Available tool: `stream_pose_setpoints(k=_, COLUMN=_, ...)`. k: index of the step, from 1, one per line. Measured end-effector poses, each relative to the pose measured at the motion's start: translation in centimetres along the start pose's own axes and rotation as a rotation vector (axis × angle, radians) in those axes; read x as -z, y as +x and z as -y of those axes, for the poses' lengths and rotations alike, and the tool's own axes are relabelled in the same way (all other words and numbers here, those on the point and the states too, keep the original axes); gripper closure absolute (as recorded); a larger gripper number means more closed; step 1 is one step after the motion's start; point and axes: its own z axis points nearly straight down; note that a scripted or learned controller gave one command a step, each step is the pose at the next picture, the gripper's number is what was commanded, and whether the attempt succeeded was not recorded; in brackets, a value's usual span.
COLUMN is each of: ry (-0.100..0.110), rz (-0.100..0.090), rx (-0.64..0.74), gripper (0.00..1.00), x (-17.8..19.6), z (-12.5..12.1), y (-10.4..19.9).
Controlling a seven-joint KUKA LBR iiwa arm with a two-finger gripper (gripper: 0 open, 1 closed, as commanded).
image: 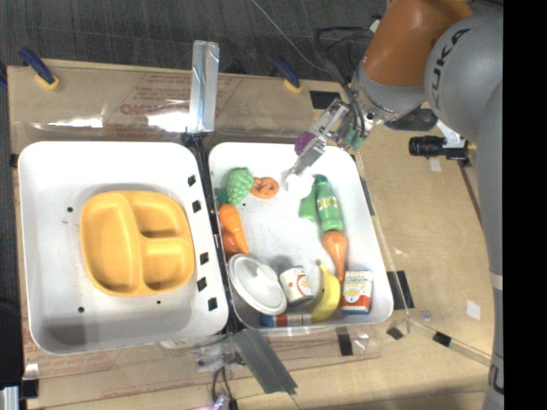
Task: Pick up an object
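Observation:
My gripper (pixel 301 156) hangs over the back edge of the right bin (pixel 282 216), slanting down to the left from the orange-banded wrist. A small purple object (pixel 305 142) shows between its fingers, lifted off the bin floor. Below it lie a green leafy vegetable (pixel 239 182), a small orange piece (pixel 265 187) and a green bottle (pixel 326 202). Further forward are two carrots (pixel 232 229) (pixel 336 250), a white bowl (pixel 256 285), a can (pixel 297 284), a banana (pixel 328 294) and a small carton (pixel 357 290).
The left bin (pixel 51 178) holds a yellow divided plate (pixel 137 237). A metal bracket (pixel 204 84) stands upright at the back between the bins. Bare bin floor shows in the middle of the right bin, between the carrots.

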Motion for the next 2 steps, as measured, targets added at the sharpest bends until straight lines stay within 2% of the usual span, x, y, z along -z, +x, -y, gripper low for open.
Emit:
stream_pose_setpoints(k=1, ry=0.007, rz=-0.018, rx=-0.135, gripper=1.0, x=2.3, z=4.5, y=-2.9)
stream_pose_setpoints(k=2, ry=0.008, rz=-0.023, rx=-0.204, gripper=1.0, x=-0.5, z=5.6, y=4.4)
